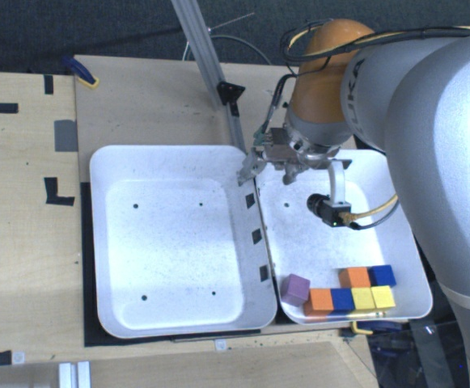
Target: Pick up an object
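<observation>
Camera view gives us one bench [24, 241] bearing two white bins side by side; one grey arm [429, 120] reaches in from the right, and its lettering is too blurred for us to read; we count the left bin [170, 241] and the right bin [380, 217]; the gripper [268, 172] hangs over the right bin's far left corner, and we cannot tell how its jaws stand; seven blocks huddle along the right bin's near edge, well apart from the gripper: two orange blocks [321, 299], two blue blocks [342, 299], two yellow blocks [364, 298], one purple block [297, 288].
</observation>
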`<state>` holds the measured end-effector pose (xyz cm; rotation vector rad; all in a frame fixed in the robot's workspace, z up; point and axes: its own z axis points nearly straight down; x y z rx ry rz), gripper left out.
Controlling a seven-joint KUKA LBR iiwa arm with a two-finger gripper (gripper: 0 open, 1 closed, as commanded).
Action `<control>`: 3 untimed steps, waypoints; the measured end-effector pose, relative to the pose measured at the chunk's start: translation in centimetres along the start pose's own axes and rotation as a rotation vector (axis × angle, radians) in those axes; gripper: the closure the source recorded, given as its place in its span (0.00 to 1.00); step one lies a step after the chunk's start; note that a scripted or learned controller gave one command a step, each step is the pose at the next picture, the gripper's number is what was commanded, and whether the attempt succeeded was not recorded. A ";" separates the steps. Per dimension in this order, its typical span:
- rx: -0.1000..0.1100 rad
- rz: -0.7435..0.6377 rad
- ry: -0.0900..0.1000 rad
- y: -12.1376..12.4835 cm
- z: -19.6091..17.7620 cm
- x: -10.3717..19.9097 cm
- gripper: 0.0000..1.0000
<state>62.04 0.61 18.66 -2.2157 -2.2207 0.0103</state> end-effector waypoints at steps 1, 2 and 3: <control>-0.004 -0.002 0.002 -1.5 -0.5 3.2 0.00; -0.004 -0.006 0.003 -3.7 -0.5 9.1 0.00; -0.005 0.000 0.001 -3.6 -0.5 8.7 0.00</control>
